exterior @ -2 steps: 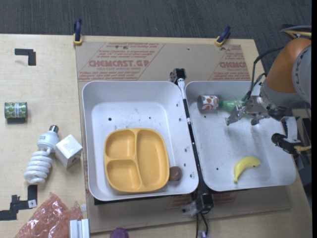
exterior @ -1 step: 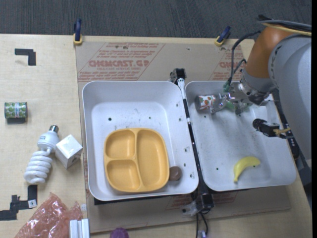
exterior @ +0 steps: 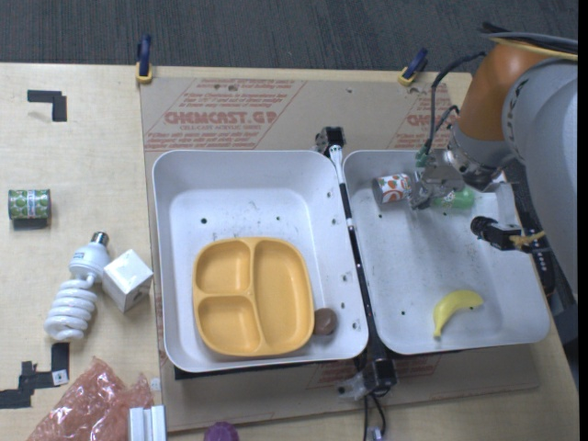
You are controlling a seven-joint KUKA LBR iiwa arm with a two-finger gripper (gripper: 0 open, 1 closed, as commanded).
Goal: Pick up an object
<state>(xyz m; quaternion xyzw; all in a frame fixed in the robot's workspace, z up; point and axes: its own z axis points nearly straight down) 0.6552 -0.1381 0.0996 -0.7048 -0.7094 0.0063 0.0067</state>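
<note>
Lying in the right bin point(exterior: 514, 324) near its far wall: a small white can point(exterior: 392, 187) with orange-red markings, on its side, long axis running left to right. Touching or just off its right end: the gripper point(exterior: 424, 191), lowered into the bin. Open or closed, impossible to tell. Just right of that, something green point(exterior: 457, 198).
</note>
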